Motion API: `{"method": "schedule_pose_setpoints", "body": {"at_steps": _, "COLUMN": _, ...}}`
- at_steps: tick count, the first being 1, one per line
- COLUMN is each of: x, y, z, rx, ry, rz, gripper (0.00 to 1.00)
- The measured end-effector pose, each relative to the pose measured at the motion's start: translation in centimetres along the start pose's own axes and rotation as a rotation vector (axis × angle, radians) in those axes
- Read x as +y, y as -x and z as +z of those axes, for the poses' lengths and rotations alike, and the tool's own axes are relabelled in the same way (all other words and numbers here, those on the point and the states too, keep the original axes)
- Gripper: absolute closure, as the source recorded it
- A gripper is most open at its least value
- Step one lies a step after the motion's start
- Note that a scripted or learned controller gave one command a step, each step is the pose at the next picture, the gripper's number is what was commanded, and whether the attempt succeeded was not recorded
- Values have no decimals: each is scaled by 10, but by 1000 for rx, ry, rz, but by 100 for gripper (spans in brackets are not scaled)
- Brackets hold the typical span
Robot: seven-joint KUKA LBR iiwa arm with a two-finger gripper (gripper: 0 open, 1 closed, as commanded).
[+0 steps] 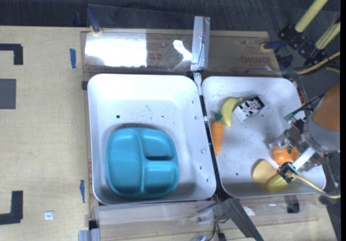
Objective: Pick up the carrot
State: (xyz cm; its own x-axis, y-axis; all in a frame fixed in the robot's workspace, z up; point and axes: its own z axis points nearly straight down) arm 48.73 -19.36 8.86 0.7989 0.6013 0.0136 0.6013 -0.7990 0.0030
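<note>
carrot (pixel 217 135): orange, green top
banana (pixel 231 110): yellow
plate (pixel 142 162): teal-blue
bins (pixel 108 91): white, your view shows dark specks
card (pixel 250 107): black-and-white pattern
arm (pixel 327 118): grey, orange band
bench (pixel 43 142): pale wood

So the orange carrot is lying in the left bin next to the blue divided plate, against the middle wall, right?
Not quite. The orange carrot lies in the right white bin, against the middle wall, just below the yellow banana. The blue divided plate sits alone in the left white bin. The camera view shows this.
</note>
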Motion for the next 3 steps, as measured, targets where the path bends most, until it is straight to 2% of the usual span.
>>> {"method": "schedule_pose_setpoints", "body": {"at_steps": 1, "x": 42, "y": -59, "z": -63, "rx": -14, "ry": -2, "rz": 243, "gripper": 0}}
{"method": "schedule_pose_setpoints", "body": {"at_steps": 2, "x": 58, "y": -27, "z": -169, "rx": -11, "ry": 2, "rz": 306, "gripper": 0}}
{"method": "schedule_pose_setpoints", "body": {"at_steps": 3, "x": 18, "y": 21, "z": -68, "rx": -11, "ry": -8, "rz": 82, "gripper": 0}}
